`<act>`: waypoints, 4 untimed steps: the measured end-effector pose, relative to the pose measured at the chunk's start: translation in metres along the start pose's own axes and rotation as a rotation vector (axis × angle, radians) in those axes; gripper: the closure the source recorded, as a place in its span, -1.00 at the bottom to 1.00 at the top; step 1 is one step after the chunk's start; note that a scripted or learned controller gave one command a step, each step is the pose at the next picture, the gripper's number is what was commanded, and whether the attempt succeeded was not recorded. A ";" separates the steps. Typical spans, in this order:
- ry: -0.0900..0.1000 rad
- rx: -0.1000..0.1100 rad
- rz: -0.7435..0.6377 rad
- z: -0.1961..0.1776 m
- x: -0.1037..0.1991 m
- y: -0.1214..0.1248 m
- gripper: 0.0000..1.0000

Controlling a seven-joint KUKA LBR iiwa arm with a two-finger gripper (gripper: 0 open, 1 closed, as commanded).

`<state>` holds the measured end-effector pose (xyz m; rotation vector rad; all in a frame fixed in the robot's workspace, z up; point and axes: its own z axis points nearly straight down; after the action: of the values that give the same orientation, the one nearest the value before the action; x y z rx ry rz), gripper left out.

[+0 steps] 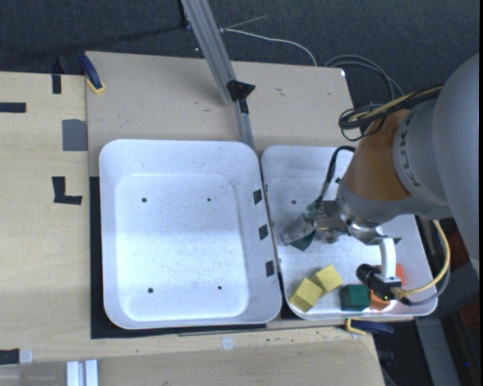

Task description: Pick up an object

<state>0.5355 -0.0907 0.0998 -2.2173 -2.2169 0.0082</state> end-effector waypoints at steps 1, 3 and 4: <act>0.000 -0.009 -0.003 0.008 0.002 0.030 -1.00; -0.001 -0.003 0.004 0.010 -0.027 0.017 -1.00; -0.005 -0.017 -0.001 -0.109 -0.075 0.075 -1.00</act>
<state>0.6112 -0.1653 0.2084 -2.2270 -2.2297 -0.0053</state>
